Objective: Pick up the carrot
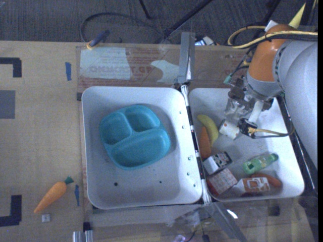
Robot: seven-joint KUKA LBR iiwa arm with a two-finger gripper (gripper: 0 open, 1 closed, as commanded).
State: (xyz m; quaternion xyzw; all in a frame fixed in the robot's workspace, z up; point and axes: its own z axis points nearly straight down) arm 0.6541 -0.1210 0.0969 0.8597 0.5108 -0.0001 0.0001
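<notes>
An orange carrot point(204, 143) lies in the right bin point(282, 135) against its left wall, just below a yellow banana point(208, 126). A second carrot point(50, 196) with a green top lies on the bench outside the bins, at the lower left. My gripper point(230, 127) hangs over the middle of the right bin, a little to the right of the banana and of the carrot's upper end, apart from both. Its tip looks white from above.
A blue divided plate point(134, 135) sits in the left bin point(96, 185). The right bin's front part holds a small carton point(220, 161), a green bottle point(260, 162), a red-and-white packet point(222, 180) and an orange packet point(258, 183). A cable point(267, 132) trails from the wrist.
</notes>
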